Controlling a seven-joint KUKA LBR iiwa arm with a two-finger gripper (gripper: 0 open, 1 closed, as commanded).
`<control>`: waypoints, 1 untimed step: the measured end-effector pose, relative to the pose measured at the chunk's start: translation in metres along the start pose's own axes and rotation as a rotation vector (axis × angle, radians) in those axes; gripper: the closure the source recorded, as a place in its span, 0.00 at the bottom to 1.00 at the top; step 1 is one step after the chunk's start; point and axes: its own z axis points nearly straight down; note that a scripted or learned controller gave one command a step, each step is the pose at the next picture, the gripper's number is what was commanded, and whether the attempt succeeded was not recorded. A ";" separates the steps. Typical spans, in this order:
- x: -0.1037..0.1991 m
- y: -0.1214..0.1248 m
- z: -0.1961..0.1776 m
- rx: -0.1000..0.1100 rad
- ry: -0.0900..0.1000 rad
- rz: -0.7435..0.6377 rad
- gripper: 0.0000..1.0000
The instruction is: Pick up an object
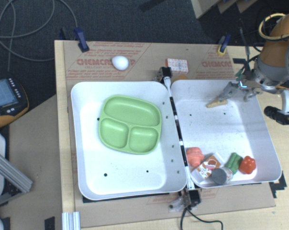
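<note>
Several small objects lie bunched in the near corner of the right bin: a pink lump, a red-and-white packet, a dark grey round piece, a green piece and a red pepper-like toy. My gripper hangs over the far part of that bin, slanting down to the left, well apart from the cluster. Nothing shows at its tip.
A green three-compartment plate lies in the left bin. On the bench behind the bins sit a white ball and a small checked block. Blue clamps grip the far edge.
</note>
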 end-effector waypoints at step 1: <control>0.000 0.001 -0.012 -0.004 -0.002 -0.001 1.00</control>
